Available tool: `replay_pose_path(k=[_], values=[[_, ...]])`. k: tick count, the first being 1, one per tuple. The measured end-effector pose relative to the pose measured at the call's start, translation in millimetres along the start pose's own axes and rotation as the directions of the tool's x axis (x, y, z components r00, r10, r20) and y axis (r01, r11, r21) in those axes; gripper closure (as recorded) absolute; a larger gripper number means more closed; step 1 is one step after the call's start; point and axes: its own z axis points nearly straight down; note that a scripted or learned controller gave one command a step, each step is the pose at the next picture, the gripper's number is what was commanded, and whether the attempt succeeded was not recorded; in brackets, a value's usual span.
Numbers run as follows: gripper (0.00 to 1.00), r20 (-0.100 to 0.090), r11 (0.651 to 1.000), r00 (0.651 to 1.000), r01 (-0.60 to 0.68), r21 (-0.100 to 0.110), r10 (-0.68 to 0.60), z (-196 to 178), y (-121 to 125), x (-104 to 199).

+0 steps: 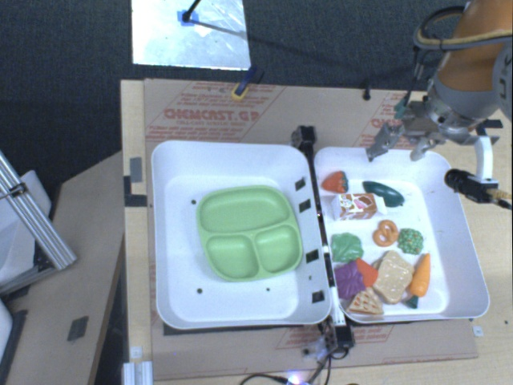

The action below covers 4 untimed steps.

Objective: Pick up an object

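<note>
The robot's hand hangs over the far edge of the right bin. Its two fingers are spread apart and nothing is between them.

All the toy food lies in the right bin, below the hand. A red strawberry and a dark green pepper are nearest the hand. Just beside the strawberry is a small white and red box. Next come a pretzel and a little broccoli. Near the front sit a green leaf, a purple cabbage, a slice of bread, an orange carrot and a waffle piece. These front ones are crowded close and touch each other.

The left bin holds a light green tray with three parts. Both bins sit side by side on the counter.
</note>
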Motion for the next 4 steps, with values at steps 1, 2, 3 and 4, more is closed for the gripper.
replay_pose_path(k=[1,2,3,4], values=[[0.0,0.0,1.0,1.0,-0.002,0.002,0.002,45.9,6.4,-5.5],[0.0,0.0,1.0,1.0,-0.002,0.003,0.002,87.6,8.2,-4.0],[0.0,-0.001,1.0,1.0,-0.002,0.003,0.002,132.4,3.6,2.4],[0.0,0.0,1.0,1.0,-0.002,-0.001,0.002,163.7,5.4,3.0]])
